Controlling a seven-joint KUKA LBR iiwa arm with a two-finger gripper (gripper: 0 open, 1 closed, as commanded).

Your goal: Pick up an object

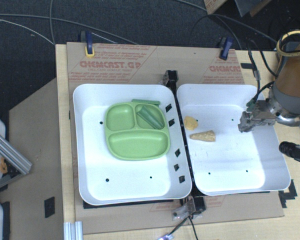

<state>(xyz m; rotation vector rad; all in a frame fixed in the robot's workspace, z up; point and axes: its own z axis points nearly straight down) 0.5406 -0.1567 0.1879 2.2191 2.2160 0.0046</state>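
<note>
Now, gripper (246, 122): over the right bin's (250, 181) far right side; whether its fingers grasp anything, I cannot tell.
Objects: pale yellow wedge (202, 136) and small yellow lump (190, 123), near each other at the right bin's left side.
Left bin (125, 181): green divided plate (136, 132) holding a green piece (150, 116).

The arm (290, 79) reaches in from the right edge, orange band up high, wrist angled down and leftward, and the gripper (246, 123) hangs low at its tip.
</note>
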